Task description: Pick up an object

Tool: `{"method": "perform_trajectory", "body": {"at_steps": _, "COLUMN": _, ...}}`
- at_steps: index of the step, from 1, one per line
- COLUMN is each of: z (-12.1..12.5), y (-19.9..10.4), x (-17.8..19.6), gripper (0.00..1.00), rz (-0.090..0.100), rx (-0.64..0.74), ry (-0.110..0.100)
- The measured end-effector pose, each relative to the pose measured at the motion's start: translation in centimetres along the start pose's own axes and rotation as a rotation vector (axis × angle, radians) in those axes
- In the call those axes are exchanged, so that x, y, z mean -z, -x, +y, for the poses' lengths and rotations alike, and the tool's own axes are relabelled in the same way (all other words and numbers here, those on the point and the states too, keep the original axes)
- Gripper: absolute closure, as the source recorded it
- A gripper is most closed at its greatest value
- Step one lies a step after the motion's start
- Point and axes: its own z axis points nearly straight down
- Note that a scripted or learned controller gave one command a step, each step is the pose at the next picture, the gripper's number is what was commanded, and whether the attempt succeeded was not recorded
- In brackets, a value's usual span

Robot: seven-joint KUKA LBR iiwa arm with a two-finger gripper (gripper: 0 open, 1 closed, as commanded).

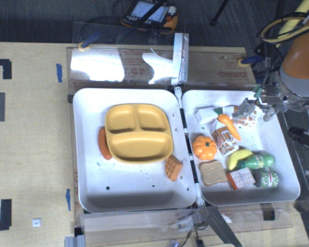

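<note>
My gripper (258, 108) hangs over the back right part of the right bin (286, 153), its fingers spread open with nothing between them. Just left of it lie a small printed packet (246, 120) and a carrot (228, 125). Further forward in that bin are a white carton (206, 115), a brown snack box (225, 140), an orange pumpkin (204, 146), a bread slice (212, 173), a banana (238, 158), a green bottle (258, 162), a red and white packet (241, 179) and a green can (268, 179).
The left bin (87, 179) holds a yellow divided plate (139, 133), a red sausage (104, 143) at its left side and a waffle piece (173, 168) near the divider. A clear panel (123, 60) stands behind the bins. Cables (278, 30) hang at the upper right.
</note>
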Motion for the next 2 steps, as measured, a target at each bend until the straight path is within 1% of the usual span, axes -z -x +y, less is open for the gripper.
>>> {"method": "perform_trajectory", "body": {"at_steps": 1, "z": 3.0, "y": -0.8, "x": -10.1, "gripper": 0.00, "rz": -0.002, "rx": -0.051, "ry": 0.034}}
{"method": "perform_trajectory", "body": {"at_steps": 2, "z": 5.7, "y": 1.6, "x": -10.3, "gripper": 0.00, "rz": 0.028, "rx": 0.092, "ry": -0.018}}
